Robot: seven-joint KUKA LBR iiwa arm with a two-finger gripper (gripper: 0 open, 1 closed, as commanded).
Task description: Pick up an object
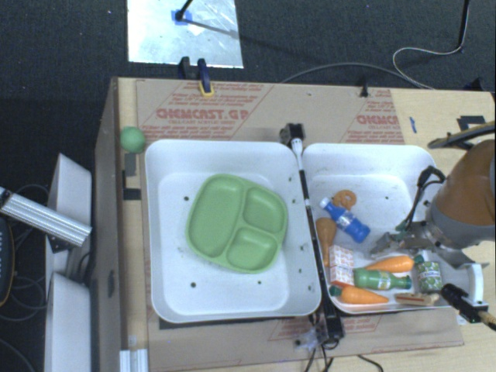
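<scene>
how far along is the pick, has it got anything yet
Done: the arm has reached over the right bin. In hand: nothing visibly; the gripper sits low beside the carrots and green bottle, which lie in the bin, as does the blue bottle. Left: grasping and lifting an object.

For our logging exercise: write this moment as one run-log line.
gripper: over right bin | grasp: unclear | nearby: carrot, green bottle | left bin: green tray

Toy carrots (pixel 393 265), green bottle (pixel 381 280), blue bottle (pixel 346 219), flat in right bin (pixel 372 161).
</scene>
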